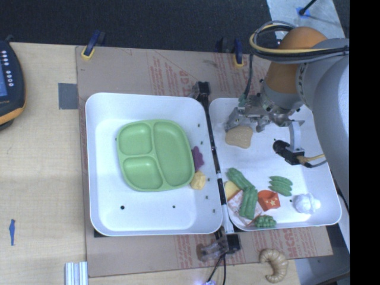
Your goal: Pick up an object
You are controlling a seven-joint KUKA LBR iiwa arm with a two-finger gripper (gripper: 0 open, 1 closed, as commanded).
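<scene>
Gripper (242,122): above the bread slice (239,137) at the right bin's (323,186) 11 o'clock; grip perhaps spread, cannot tell.
Room: open floor mid-bin.
Left bin (107,218): green plate (156,155).
Right bin: vegetables (256,198) at 6 o'clock.

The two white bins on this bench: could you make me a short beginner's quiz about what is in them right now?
1. True or false: the green three-compartment plastic plate lies in the left white bin.
2. Which item lies outside both bins, on the brown board near the bottom edge? A) the curled tan croissant toy B) the small purple piece C) the round white ball
3. Fill in: the arm's tool is over the ____ white bin, right by a tan bread-like piece.

Key: 1 true. 2 A; the purple piece sits beside the plate in the left bin, the white ball in the right bin. 3 right.
</scene>
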